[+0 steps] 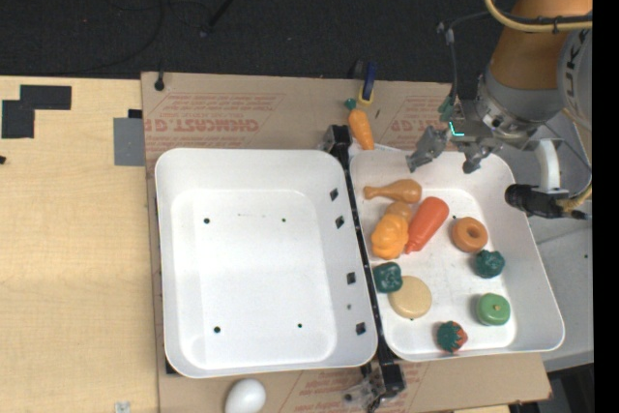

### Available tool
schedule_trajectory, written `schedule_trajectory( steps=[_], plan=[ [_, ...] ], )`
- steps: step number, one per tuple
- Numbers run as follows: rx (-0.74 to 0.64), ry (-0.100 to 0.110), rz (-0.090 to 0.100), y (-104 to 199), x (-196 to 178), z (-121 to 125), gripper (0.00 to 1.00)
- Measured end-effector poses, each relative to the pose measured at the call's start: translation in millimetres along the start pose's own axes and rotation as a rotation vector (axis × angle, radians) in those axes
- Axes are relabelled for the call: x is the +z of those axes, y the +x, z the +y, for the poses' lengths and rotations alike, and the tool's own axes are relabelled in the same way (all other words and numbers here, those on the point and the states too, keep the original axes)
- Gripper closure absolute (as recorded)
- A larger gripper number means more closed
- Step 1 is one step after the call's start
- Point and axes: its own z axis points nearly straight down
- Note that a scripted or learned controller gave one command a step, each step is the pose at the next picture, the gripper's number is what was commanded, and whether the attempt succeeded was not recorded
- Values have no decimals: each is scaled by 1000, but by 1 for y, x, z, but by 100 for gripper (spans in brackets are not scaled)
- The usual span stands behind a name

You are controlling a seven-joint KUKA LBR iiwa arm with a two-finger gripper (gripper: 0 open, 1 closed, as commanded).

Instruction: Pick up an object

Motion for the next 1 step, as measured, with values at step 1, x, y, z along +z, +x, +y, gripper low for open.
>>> schedule_trajectory(
  steps=[1],
  plan=[
    [5, 7, 0, -55, 77, -35, 0]
  ],
)
